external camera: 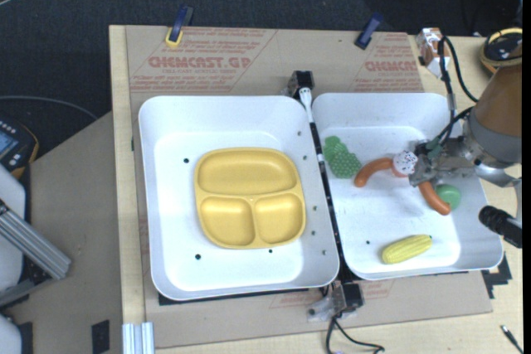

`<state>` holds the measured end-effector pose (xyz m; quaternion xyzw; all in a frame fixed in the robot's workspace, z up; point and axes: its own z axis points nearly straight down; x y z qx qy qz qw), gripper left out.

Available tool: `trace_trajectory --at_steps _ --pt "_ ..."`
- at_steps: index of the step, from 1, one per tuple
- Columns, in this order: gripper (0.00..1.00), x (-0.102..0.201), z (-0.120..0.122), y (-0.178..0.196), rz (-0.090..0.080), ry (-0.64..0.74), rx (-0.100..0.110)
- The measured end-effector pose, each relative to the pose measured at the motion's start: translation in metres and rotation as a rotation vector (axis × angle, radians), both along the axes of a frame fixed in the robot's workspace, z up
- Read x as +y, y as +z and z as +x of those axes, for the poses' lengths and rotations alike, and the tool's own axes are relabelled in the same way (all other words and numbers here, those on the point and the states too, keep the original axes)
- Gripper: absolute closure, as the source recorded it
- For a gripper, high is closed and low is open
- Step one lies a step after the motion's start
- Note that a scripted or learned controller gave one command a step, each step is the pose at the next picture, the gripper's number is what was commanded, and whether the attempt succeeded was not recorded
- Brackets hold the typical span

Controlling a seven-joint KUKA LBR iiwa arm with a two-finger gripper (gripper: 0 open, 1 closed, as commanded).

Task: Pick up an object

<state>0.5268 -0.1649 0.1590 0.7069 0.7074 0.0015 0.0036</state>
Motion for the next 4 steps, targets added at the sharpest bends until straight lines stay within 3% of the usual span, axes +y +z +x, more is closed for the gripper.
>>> trace_trajectory --at_steps 1,2,4 --pt "1.0 -0.01 0.002 0.058 -0.001 0.0 -0.001" --pt "1.0 -0.011 0.003 0.066 0.001 0.0 0.003" --pt "1.0 0.074 0.077 0.058 0.003 0.005 0.004"
